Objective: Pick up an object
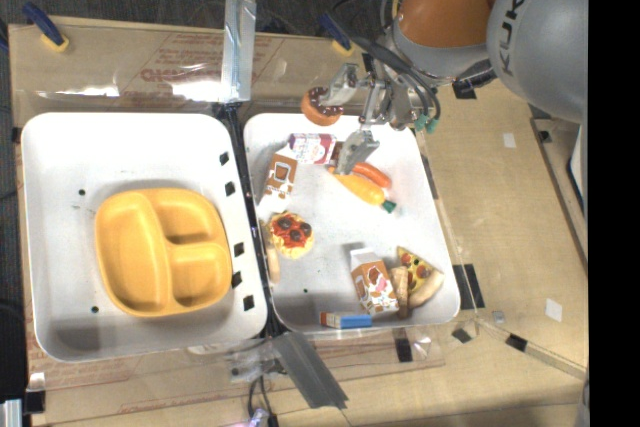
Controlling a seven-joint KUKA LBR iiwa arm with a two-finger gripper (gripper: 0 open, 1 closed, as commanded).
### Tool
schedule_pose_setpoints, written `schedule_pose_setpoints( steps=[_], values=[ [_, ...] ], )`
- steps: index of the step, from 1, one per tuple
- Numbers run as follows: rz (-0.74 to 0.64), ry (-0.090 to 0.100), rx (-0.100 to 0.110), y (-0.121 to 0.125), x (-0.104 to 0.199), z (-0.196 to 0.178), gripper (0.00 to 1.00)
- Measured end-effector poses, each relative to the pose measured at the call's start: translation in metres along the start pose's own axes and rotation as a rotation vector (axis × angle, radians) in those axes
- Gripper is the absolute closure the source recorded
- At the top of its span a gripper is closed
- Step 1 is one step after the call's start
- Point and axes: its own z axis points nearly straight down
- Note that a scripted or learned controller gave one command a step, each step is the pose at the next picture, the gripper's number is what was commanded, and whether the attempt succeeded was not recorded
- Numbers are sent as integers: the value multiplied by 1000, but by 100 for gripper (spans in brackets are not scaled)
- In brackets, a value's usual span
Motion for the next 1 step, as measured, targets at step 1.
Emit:
schedule_pose_setpoints(
  steps=[1],
  values=[
    [24, -6, 0, -38, 29, 124, 0]
  ],
)
